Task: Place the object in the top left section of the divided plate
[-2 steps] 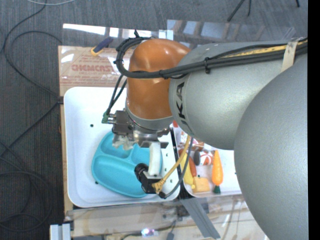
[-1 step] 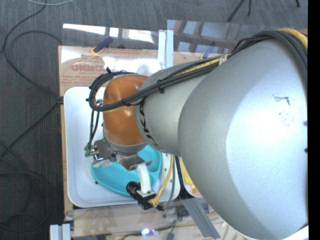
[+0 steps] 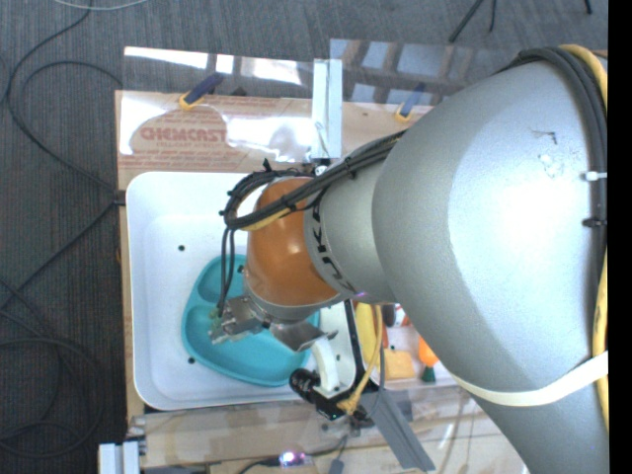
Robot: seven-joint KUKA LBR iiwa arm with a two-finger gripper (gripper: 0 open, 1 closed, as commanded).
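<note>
From the camera view above the bench, the grey arm [image 3: 474, 235] fills most of the right half of the frame, its orange band [image 3: 281, 255] sitting near the centre, with black cables looping over it. Below the band, at lower centre-left, the gripper [image 3: 225, 326] hangs over the divided plate [image 3: 202, 299], a turquoise dish lying in the lower part of the left white bin [image 3: 158, 235]. Whether the tool is released or clenched on anything cannot be told (the wrist blocks the line of sight). A small green bit [image 3: 215, 317] shows on the plate just beside the gripper, too small to identify, and it cannot be said whether it is the task's object or which section it lies in. Much of the plate is covered by the arm; its left rim and lower edge are visible. At lower right, beside the arm, a few small coloured items [image 3: 410, 354], orange and yellow among them, lie in the right bin. A cardboard sheet [image 3: 183, 131] with red lettering lies across the upper left, beyond the bin.
</note>
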